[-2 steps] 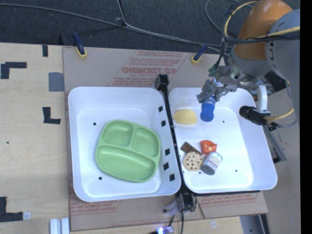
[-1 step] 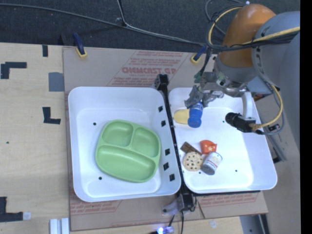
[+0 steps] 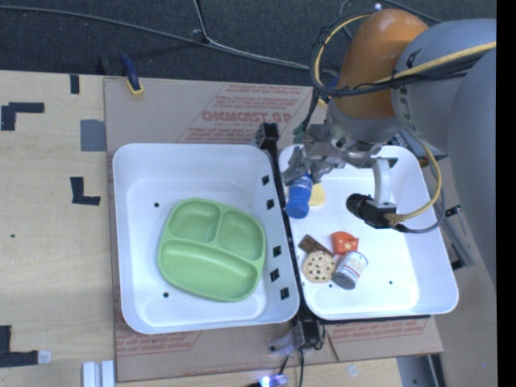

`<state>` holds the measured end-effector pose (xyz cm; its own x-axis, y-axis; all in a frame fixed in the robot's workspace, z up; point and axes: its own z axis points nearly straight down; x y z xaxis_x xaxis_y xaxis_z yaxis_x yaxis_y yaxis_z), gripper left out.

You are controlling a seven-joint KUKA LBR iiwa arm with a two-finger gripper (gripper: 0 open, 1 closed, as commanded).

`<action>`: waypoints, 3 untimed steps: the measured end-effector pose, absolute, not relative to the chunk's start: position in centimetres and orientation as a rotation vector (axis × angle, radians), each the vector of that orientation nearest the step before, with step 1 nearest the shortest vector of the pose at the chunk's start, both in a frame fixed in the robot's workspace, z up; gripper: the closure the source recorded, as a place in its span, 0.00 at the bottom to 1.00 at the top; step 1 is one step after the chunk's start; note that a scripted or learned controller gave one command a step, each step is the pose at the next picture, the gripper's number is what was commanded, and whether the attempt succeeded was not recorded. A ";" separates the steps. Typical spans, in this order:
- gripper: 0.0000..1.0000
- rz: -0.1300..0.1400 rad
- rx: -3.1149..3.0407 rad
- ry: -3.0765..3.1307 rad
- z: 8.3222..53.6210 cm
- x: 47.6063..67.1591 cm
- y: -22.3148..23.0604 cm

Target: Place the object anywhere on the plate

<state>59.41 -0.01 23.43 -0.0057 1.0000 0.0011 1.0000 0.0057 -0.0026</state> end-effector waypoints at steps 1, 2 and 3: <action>1.00 0.004 -2.213 -2.225 22.6 57.5 4.3; 1.00 0.004 -2.213 -2.226 21.5 55.7 9.5; 1.00 0.002 -2.210 -2.228 21.2 54.6 15.6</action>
